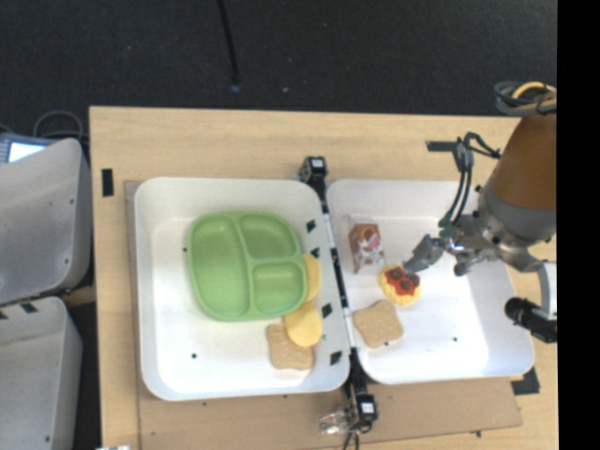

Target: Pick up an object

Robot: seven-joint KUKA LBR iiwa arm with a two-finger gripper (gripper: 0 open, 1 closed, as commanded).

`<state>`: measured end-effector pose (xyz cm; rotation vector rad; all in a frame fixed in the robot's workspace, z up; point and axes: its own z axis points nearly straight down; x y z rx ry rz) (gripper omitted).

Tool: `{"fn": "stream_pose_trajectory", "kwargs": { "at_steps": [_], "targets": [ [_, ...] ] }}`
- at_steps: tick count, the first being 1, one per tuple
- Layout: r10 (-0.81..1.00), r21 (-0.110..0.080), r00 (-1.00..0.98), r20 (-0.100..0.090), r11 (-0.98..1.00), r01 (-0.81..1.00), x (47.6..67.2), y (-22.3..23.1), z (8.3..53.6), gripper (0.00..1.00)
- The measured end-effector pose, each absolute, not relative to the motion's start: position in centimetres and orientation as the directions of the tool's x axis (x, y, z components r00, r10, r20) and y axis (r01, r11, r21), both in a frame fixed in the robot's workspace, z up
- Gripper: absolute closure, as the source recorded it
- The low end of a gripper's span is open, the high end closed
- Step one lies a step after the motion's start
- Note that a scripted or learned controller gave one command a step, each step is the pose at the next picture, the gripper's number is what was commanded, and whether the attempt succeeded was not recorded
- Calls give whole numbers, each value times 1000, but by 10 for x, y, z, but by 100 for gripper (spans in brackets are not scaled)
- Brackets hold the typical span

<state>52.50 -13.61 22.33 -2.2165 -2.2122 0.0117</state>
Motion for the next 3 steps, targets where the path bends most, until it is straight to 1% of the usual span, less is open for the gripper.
{"fn": "stream_pose_trajectory", "kwargs": {
  "at_steps": [1,2,3],
  "targets": [
    [1000,1,-1,-1,1,1000,528,-136,230,0],
    [1000,-4,1,0,-1,1000,533,-132,169,0],
    [1000,-5,2,-1,-2,1000,523,-138,120,0]
  ]
}}
